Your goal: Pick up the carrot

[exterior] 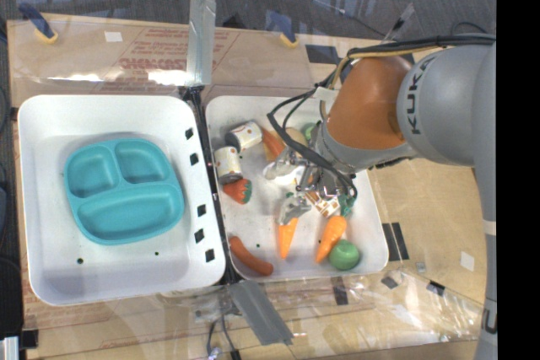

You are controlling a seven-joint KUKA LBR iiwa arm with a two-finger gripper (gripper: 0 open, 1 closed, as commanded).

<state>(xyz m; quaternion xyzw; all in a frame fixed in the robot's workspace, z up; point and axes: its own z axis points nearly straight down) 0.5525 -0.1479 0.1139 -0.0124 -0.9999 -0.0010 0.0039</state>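
Carrots are seen by the right bin's [378,233] front edge: the slim orange carrot [287,237] lies just below the jaws [310,196], long axis front-to-back. Jaw opening cannot be told.

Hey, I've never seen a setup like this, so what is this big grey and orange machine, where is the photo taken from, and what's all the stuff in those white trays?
It is a robot arm, grey with an orange band, reaching in from the right. One fixed camera looks down at a slant on two shallow white bins. The left bin holds a teal plastic divided plate. The right bin holds toy food: two orange carrots, a green round piece, a reddish sausage, a strawberry-like piece and some small cans. The arm's two-finger gripper is low over the carrots. Its job is to pick one up. I cannot tell whether it holds anything.
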